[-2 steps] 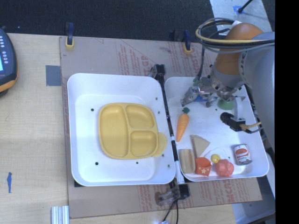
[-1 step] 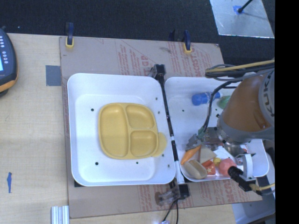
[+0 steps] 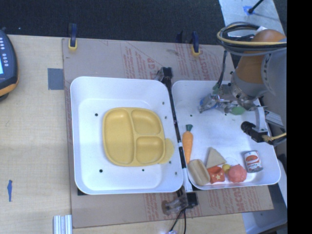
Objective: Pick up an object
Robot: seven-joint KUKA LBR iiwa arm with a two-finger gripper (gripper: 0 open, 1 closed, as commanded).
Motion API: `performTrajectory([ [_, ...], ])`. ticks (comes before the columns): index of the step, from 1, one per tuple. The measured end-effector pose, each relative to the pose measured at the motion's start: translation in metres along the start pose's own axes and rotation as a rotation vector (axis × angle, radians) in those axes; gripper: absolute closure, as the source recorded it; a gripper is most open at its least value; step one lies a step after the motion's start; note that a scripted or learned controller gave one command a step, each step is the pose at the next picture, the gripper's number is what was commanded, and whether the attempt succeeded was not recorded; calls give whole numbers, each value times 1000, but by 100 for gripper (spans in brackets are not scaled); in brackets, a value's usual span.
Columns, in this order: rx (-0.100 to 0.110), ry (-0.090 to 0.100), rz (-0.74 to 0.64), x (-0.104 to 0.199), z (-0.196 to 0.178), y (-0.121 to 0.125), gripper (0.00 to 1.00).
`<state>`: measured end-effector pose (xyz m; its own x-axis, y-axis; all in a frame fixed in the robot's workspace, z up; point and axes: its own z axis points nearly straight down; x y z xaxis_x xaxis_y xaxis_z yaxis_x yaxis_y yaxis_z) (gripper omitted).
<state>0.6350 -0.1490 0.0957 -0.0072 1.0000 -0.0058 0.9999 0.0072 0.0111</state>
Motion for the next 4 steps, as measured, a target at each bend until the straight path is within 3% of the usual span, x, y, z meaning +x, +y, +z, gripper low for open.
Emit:
performTrajectory([
  [1, 15, 13, -2, -16, 3, 23, 0],
  [2, 16, 8, -3, 43, -44, -34, 0],
  [3, 22, 8, 4, 58, 6, -79, 0],
  [4, 20, 7, 4, 46, 3, -116, 0],
])
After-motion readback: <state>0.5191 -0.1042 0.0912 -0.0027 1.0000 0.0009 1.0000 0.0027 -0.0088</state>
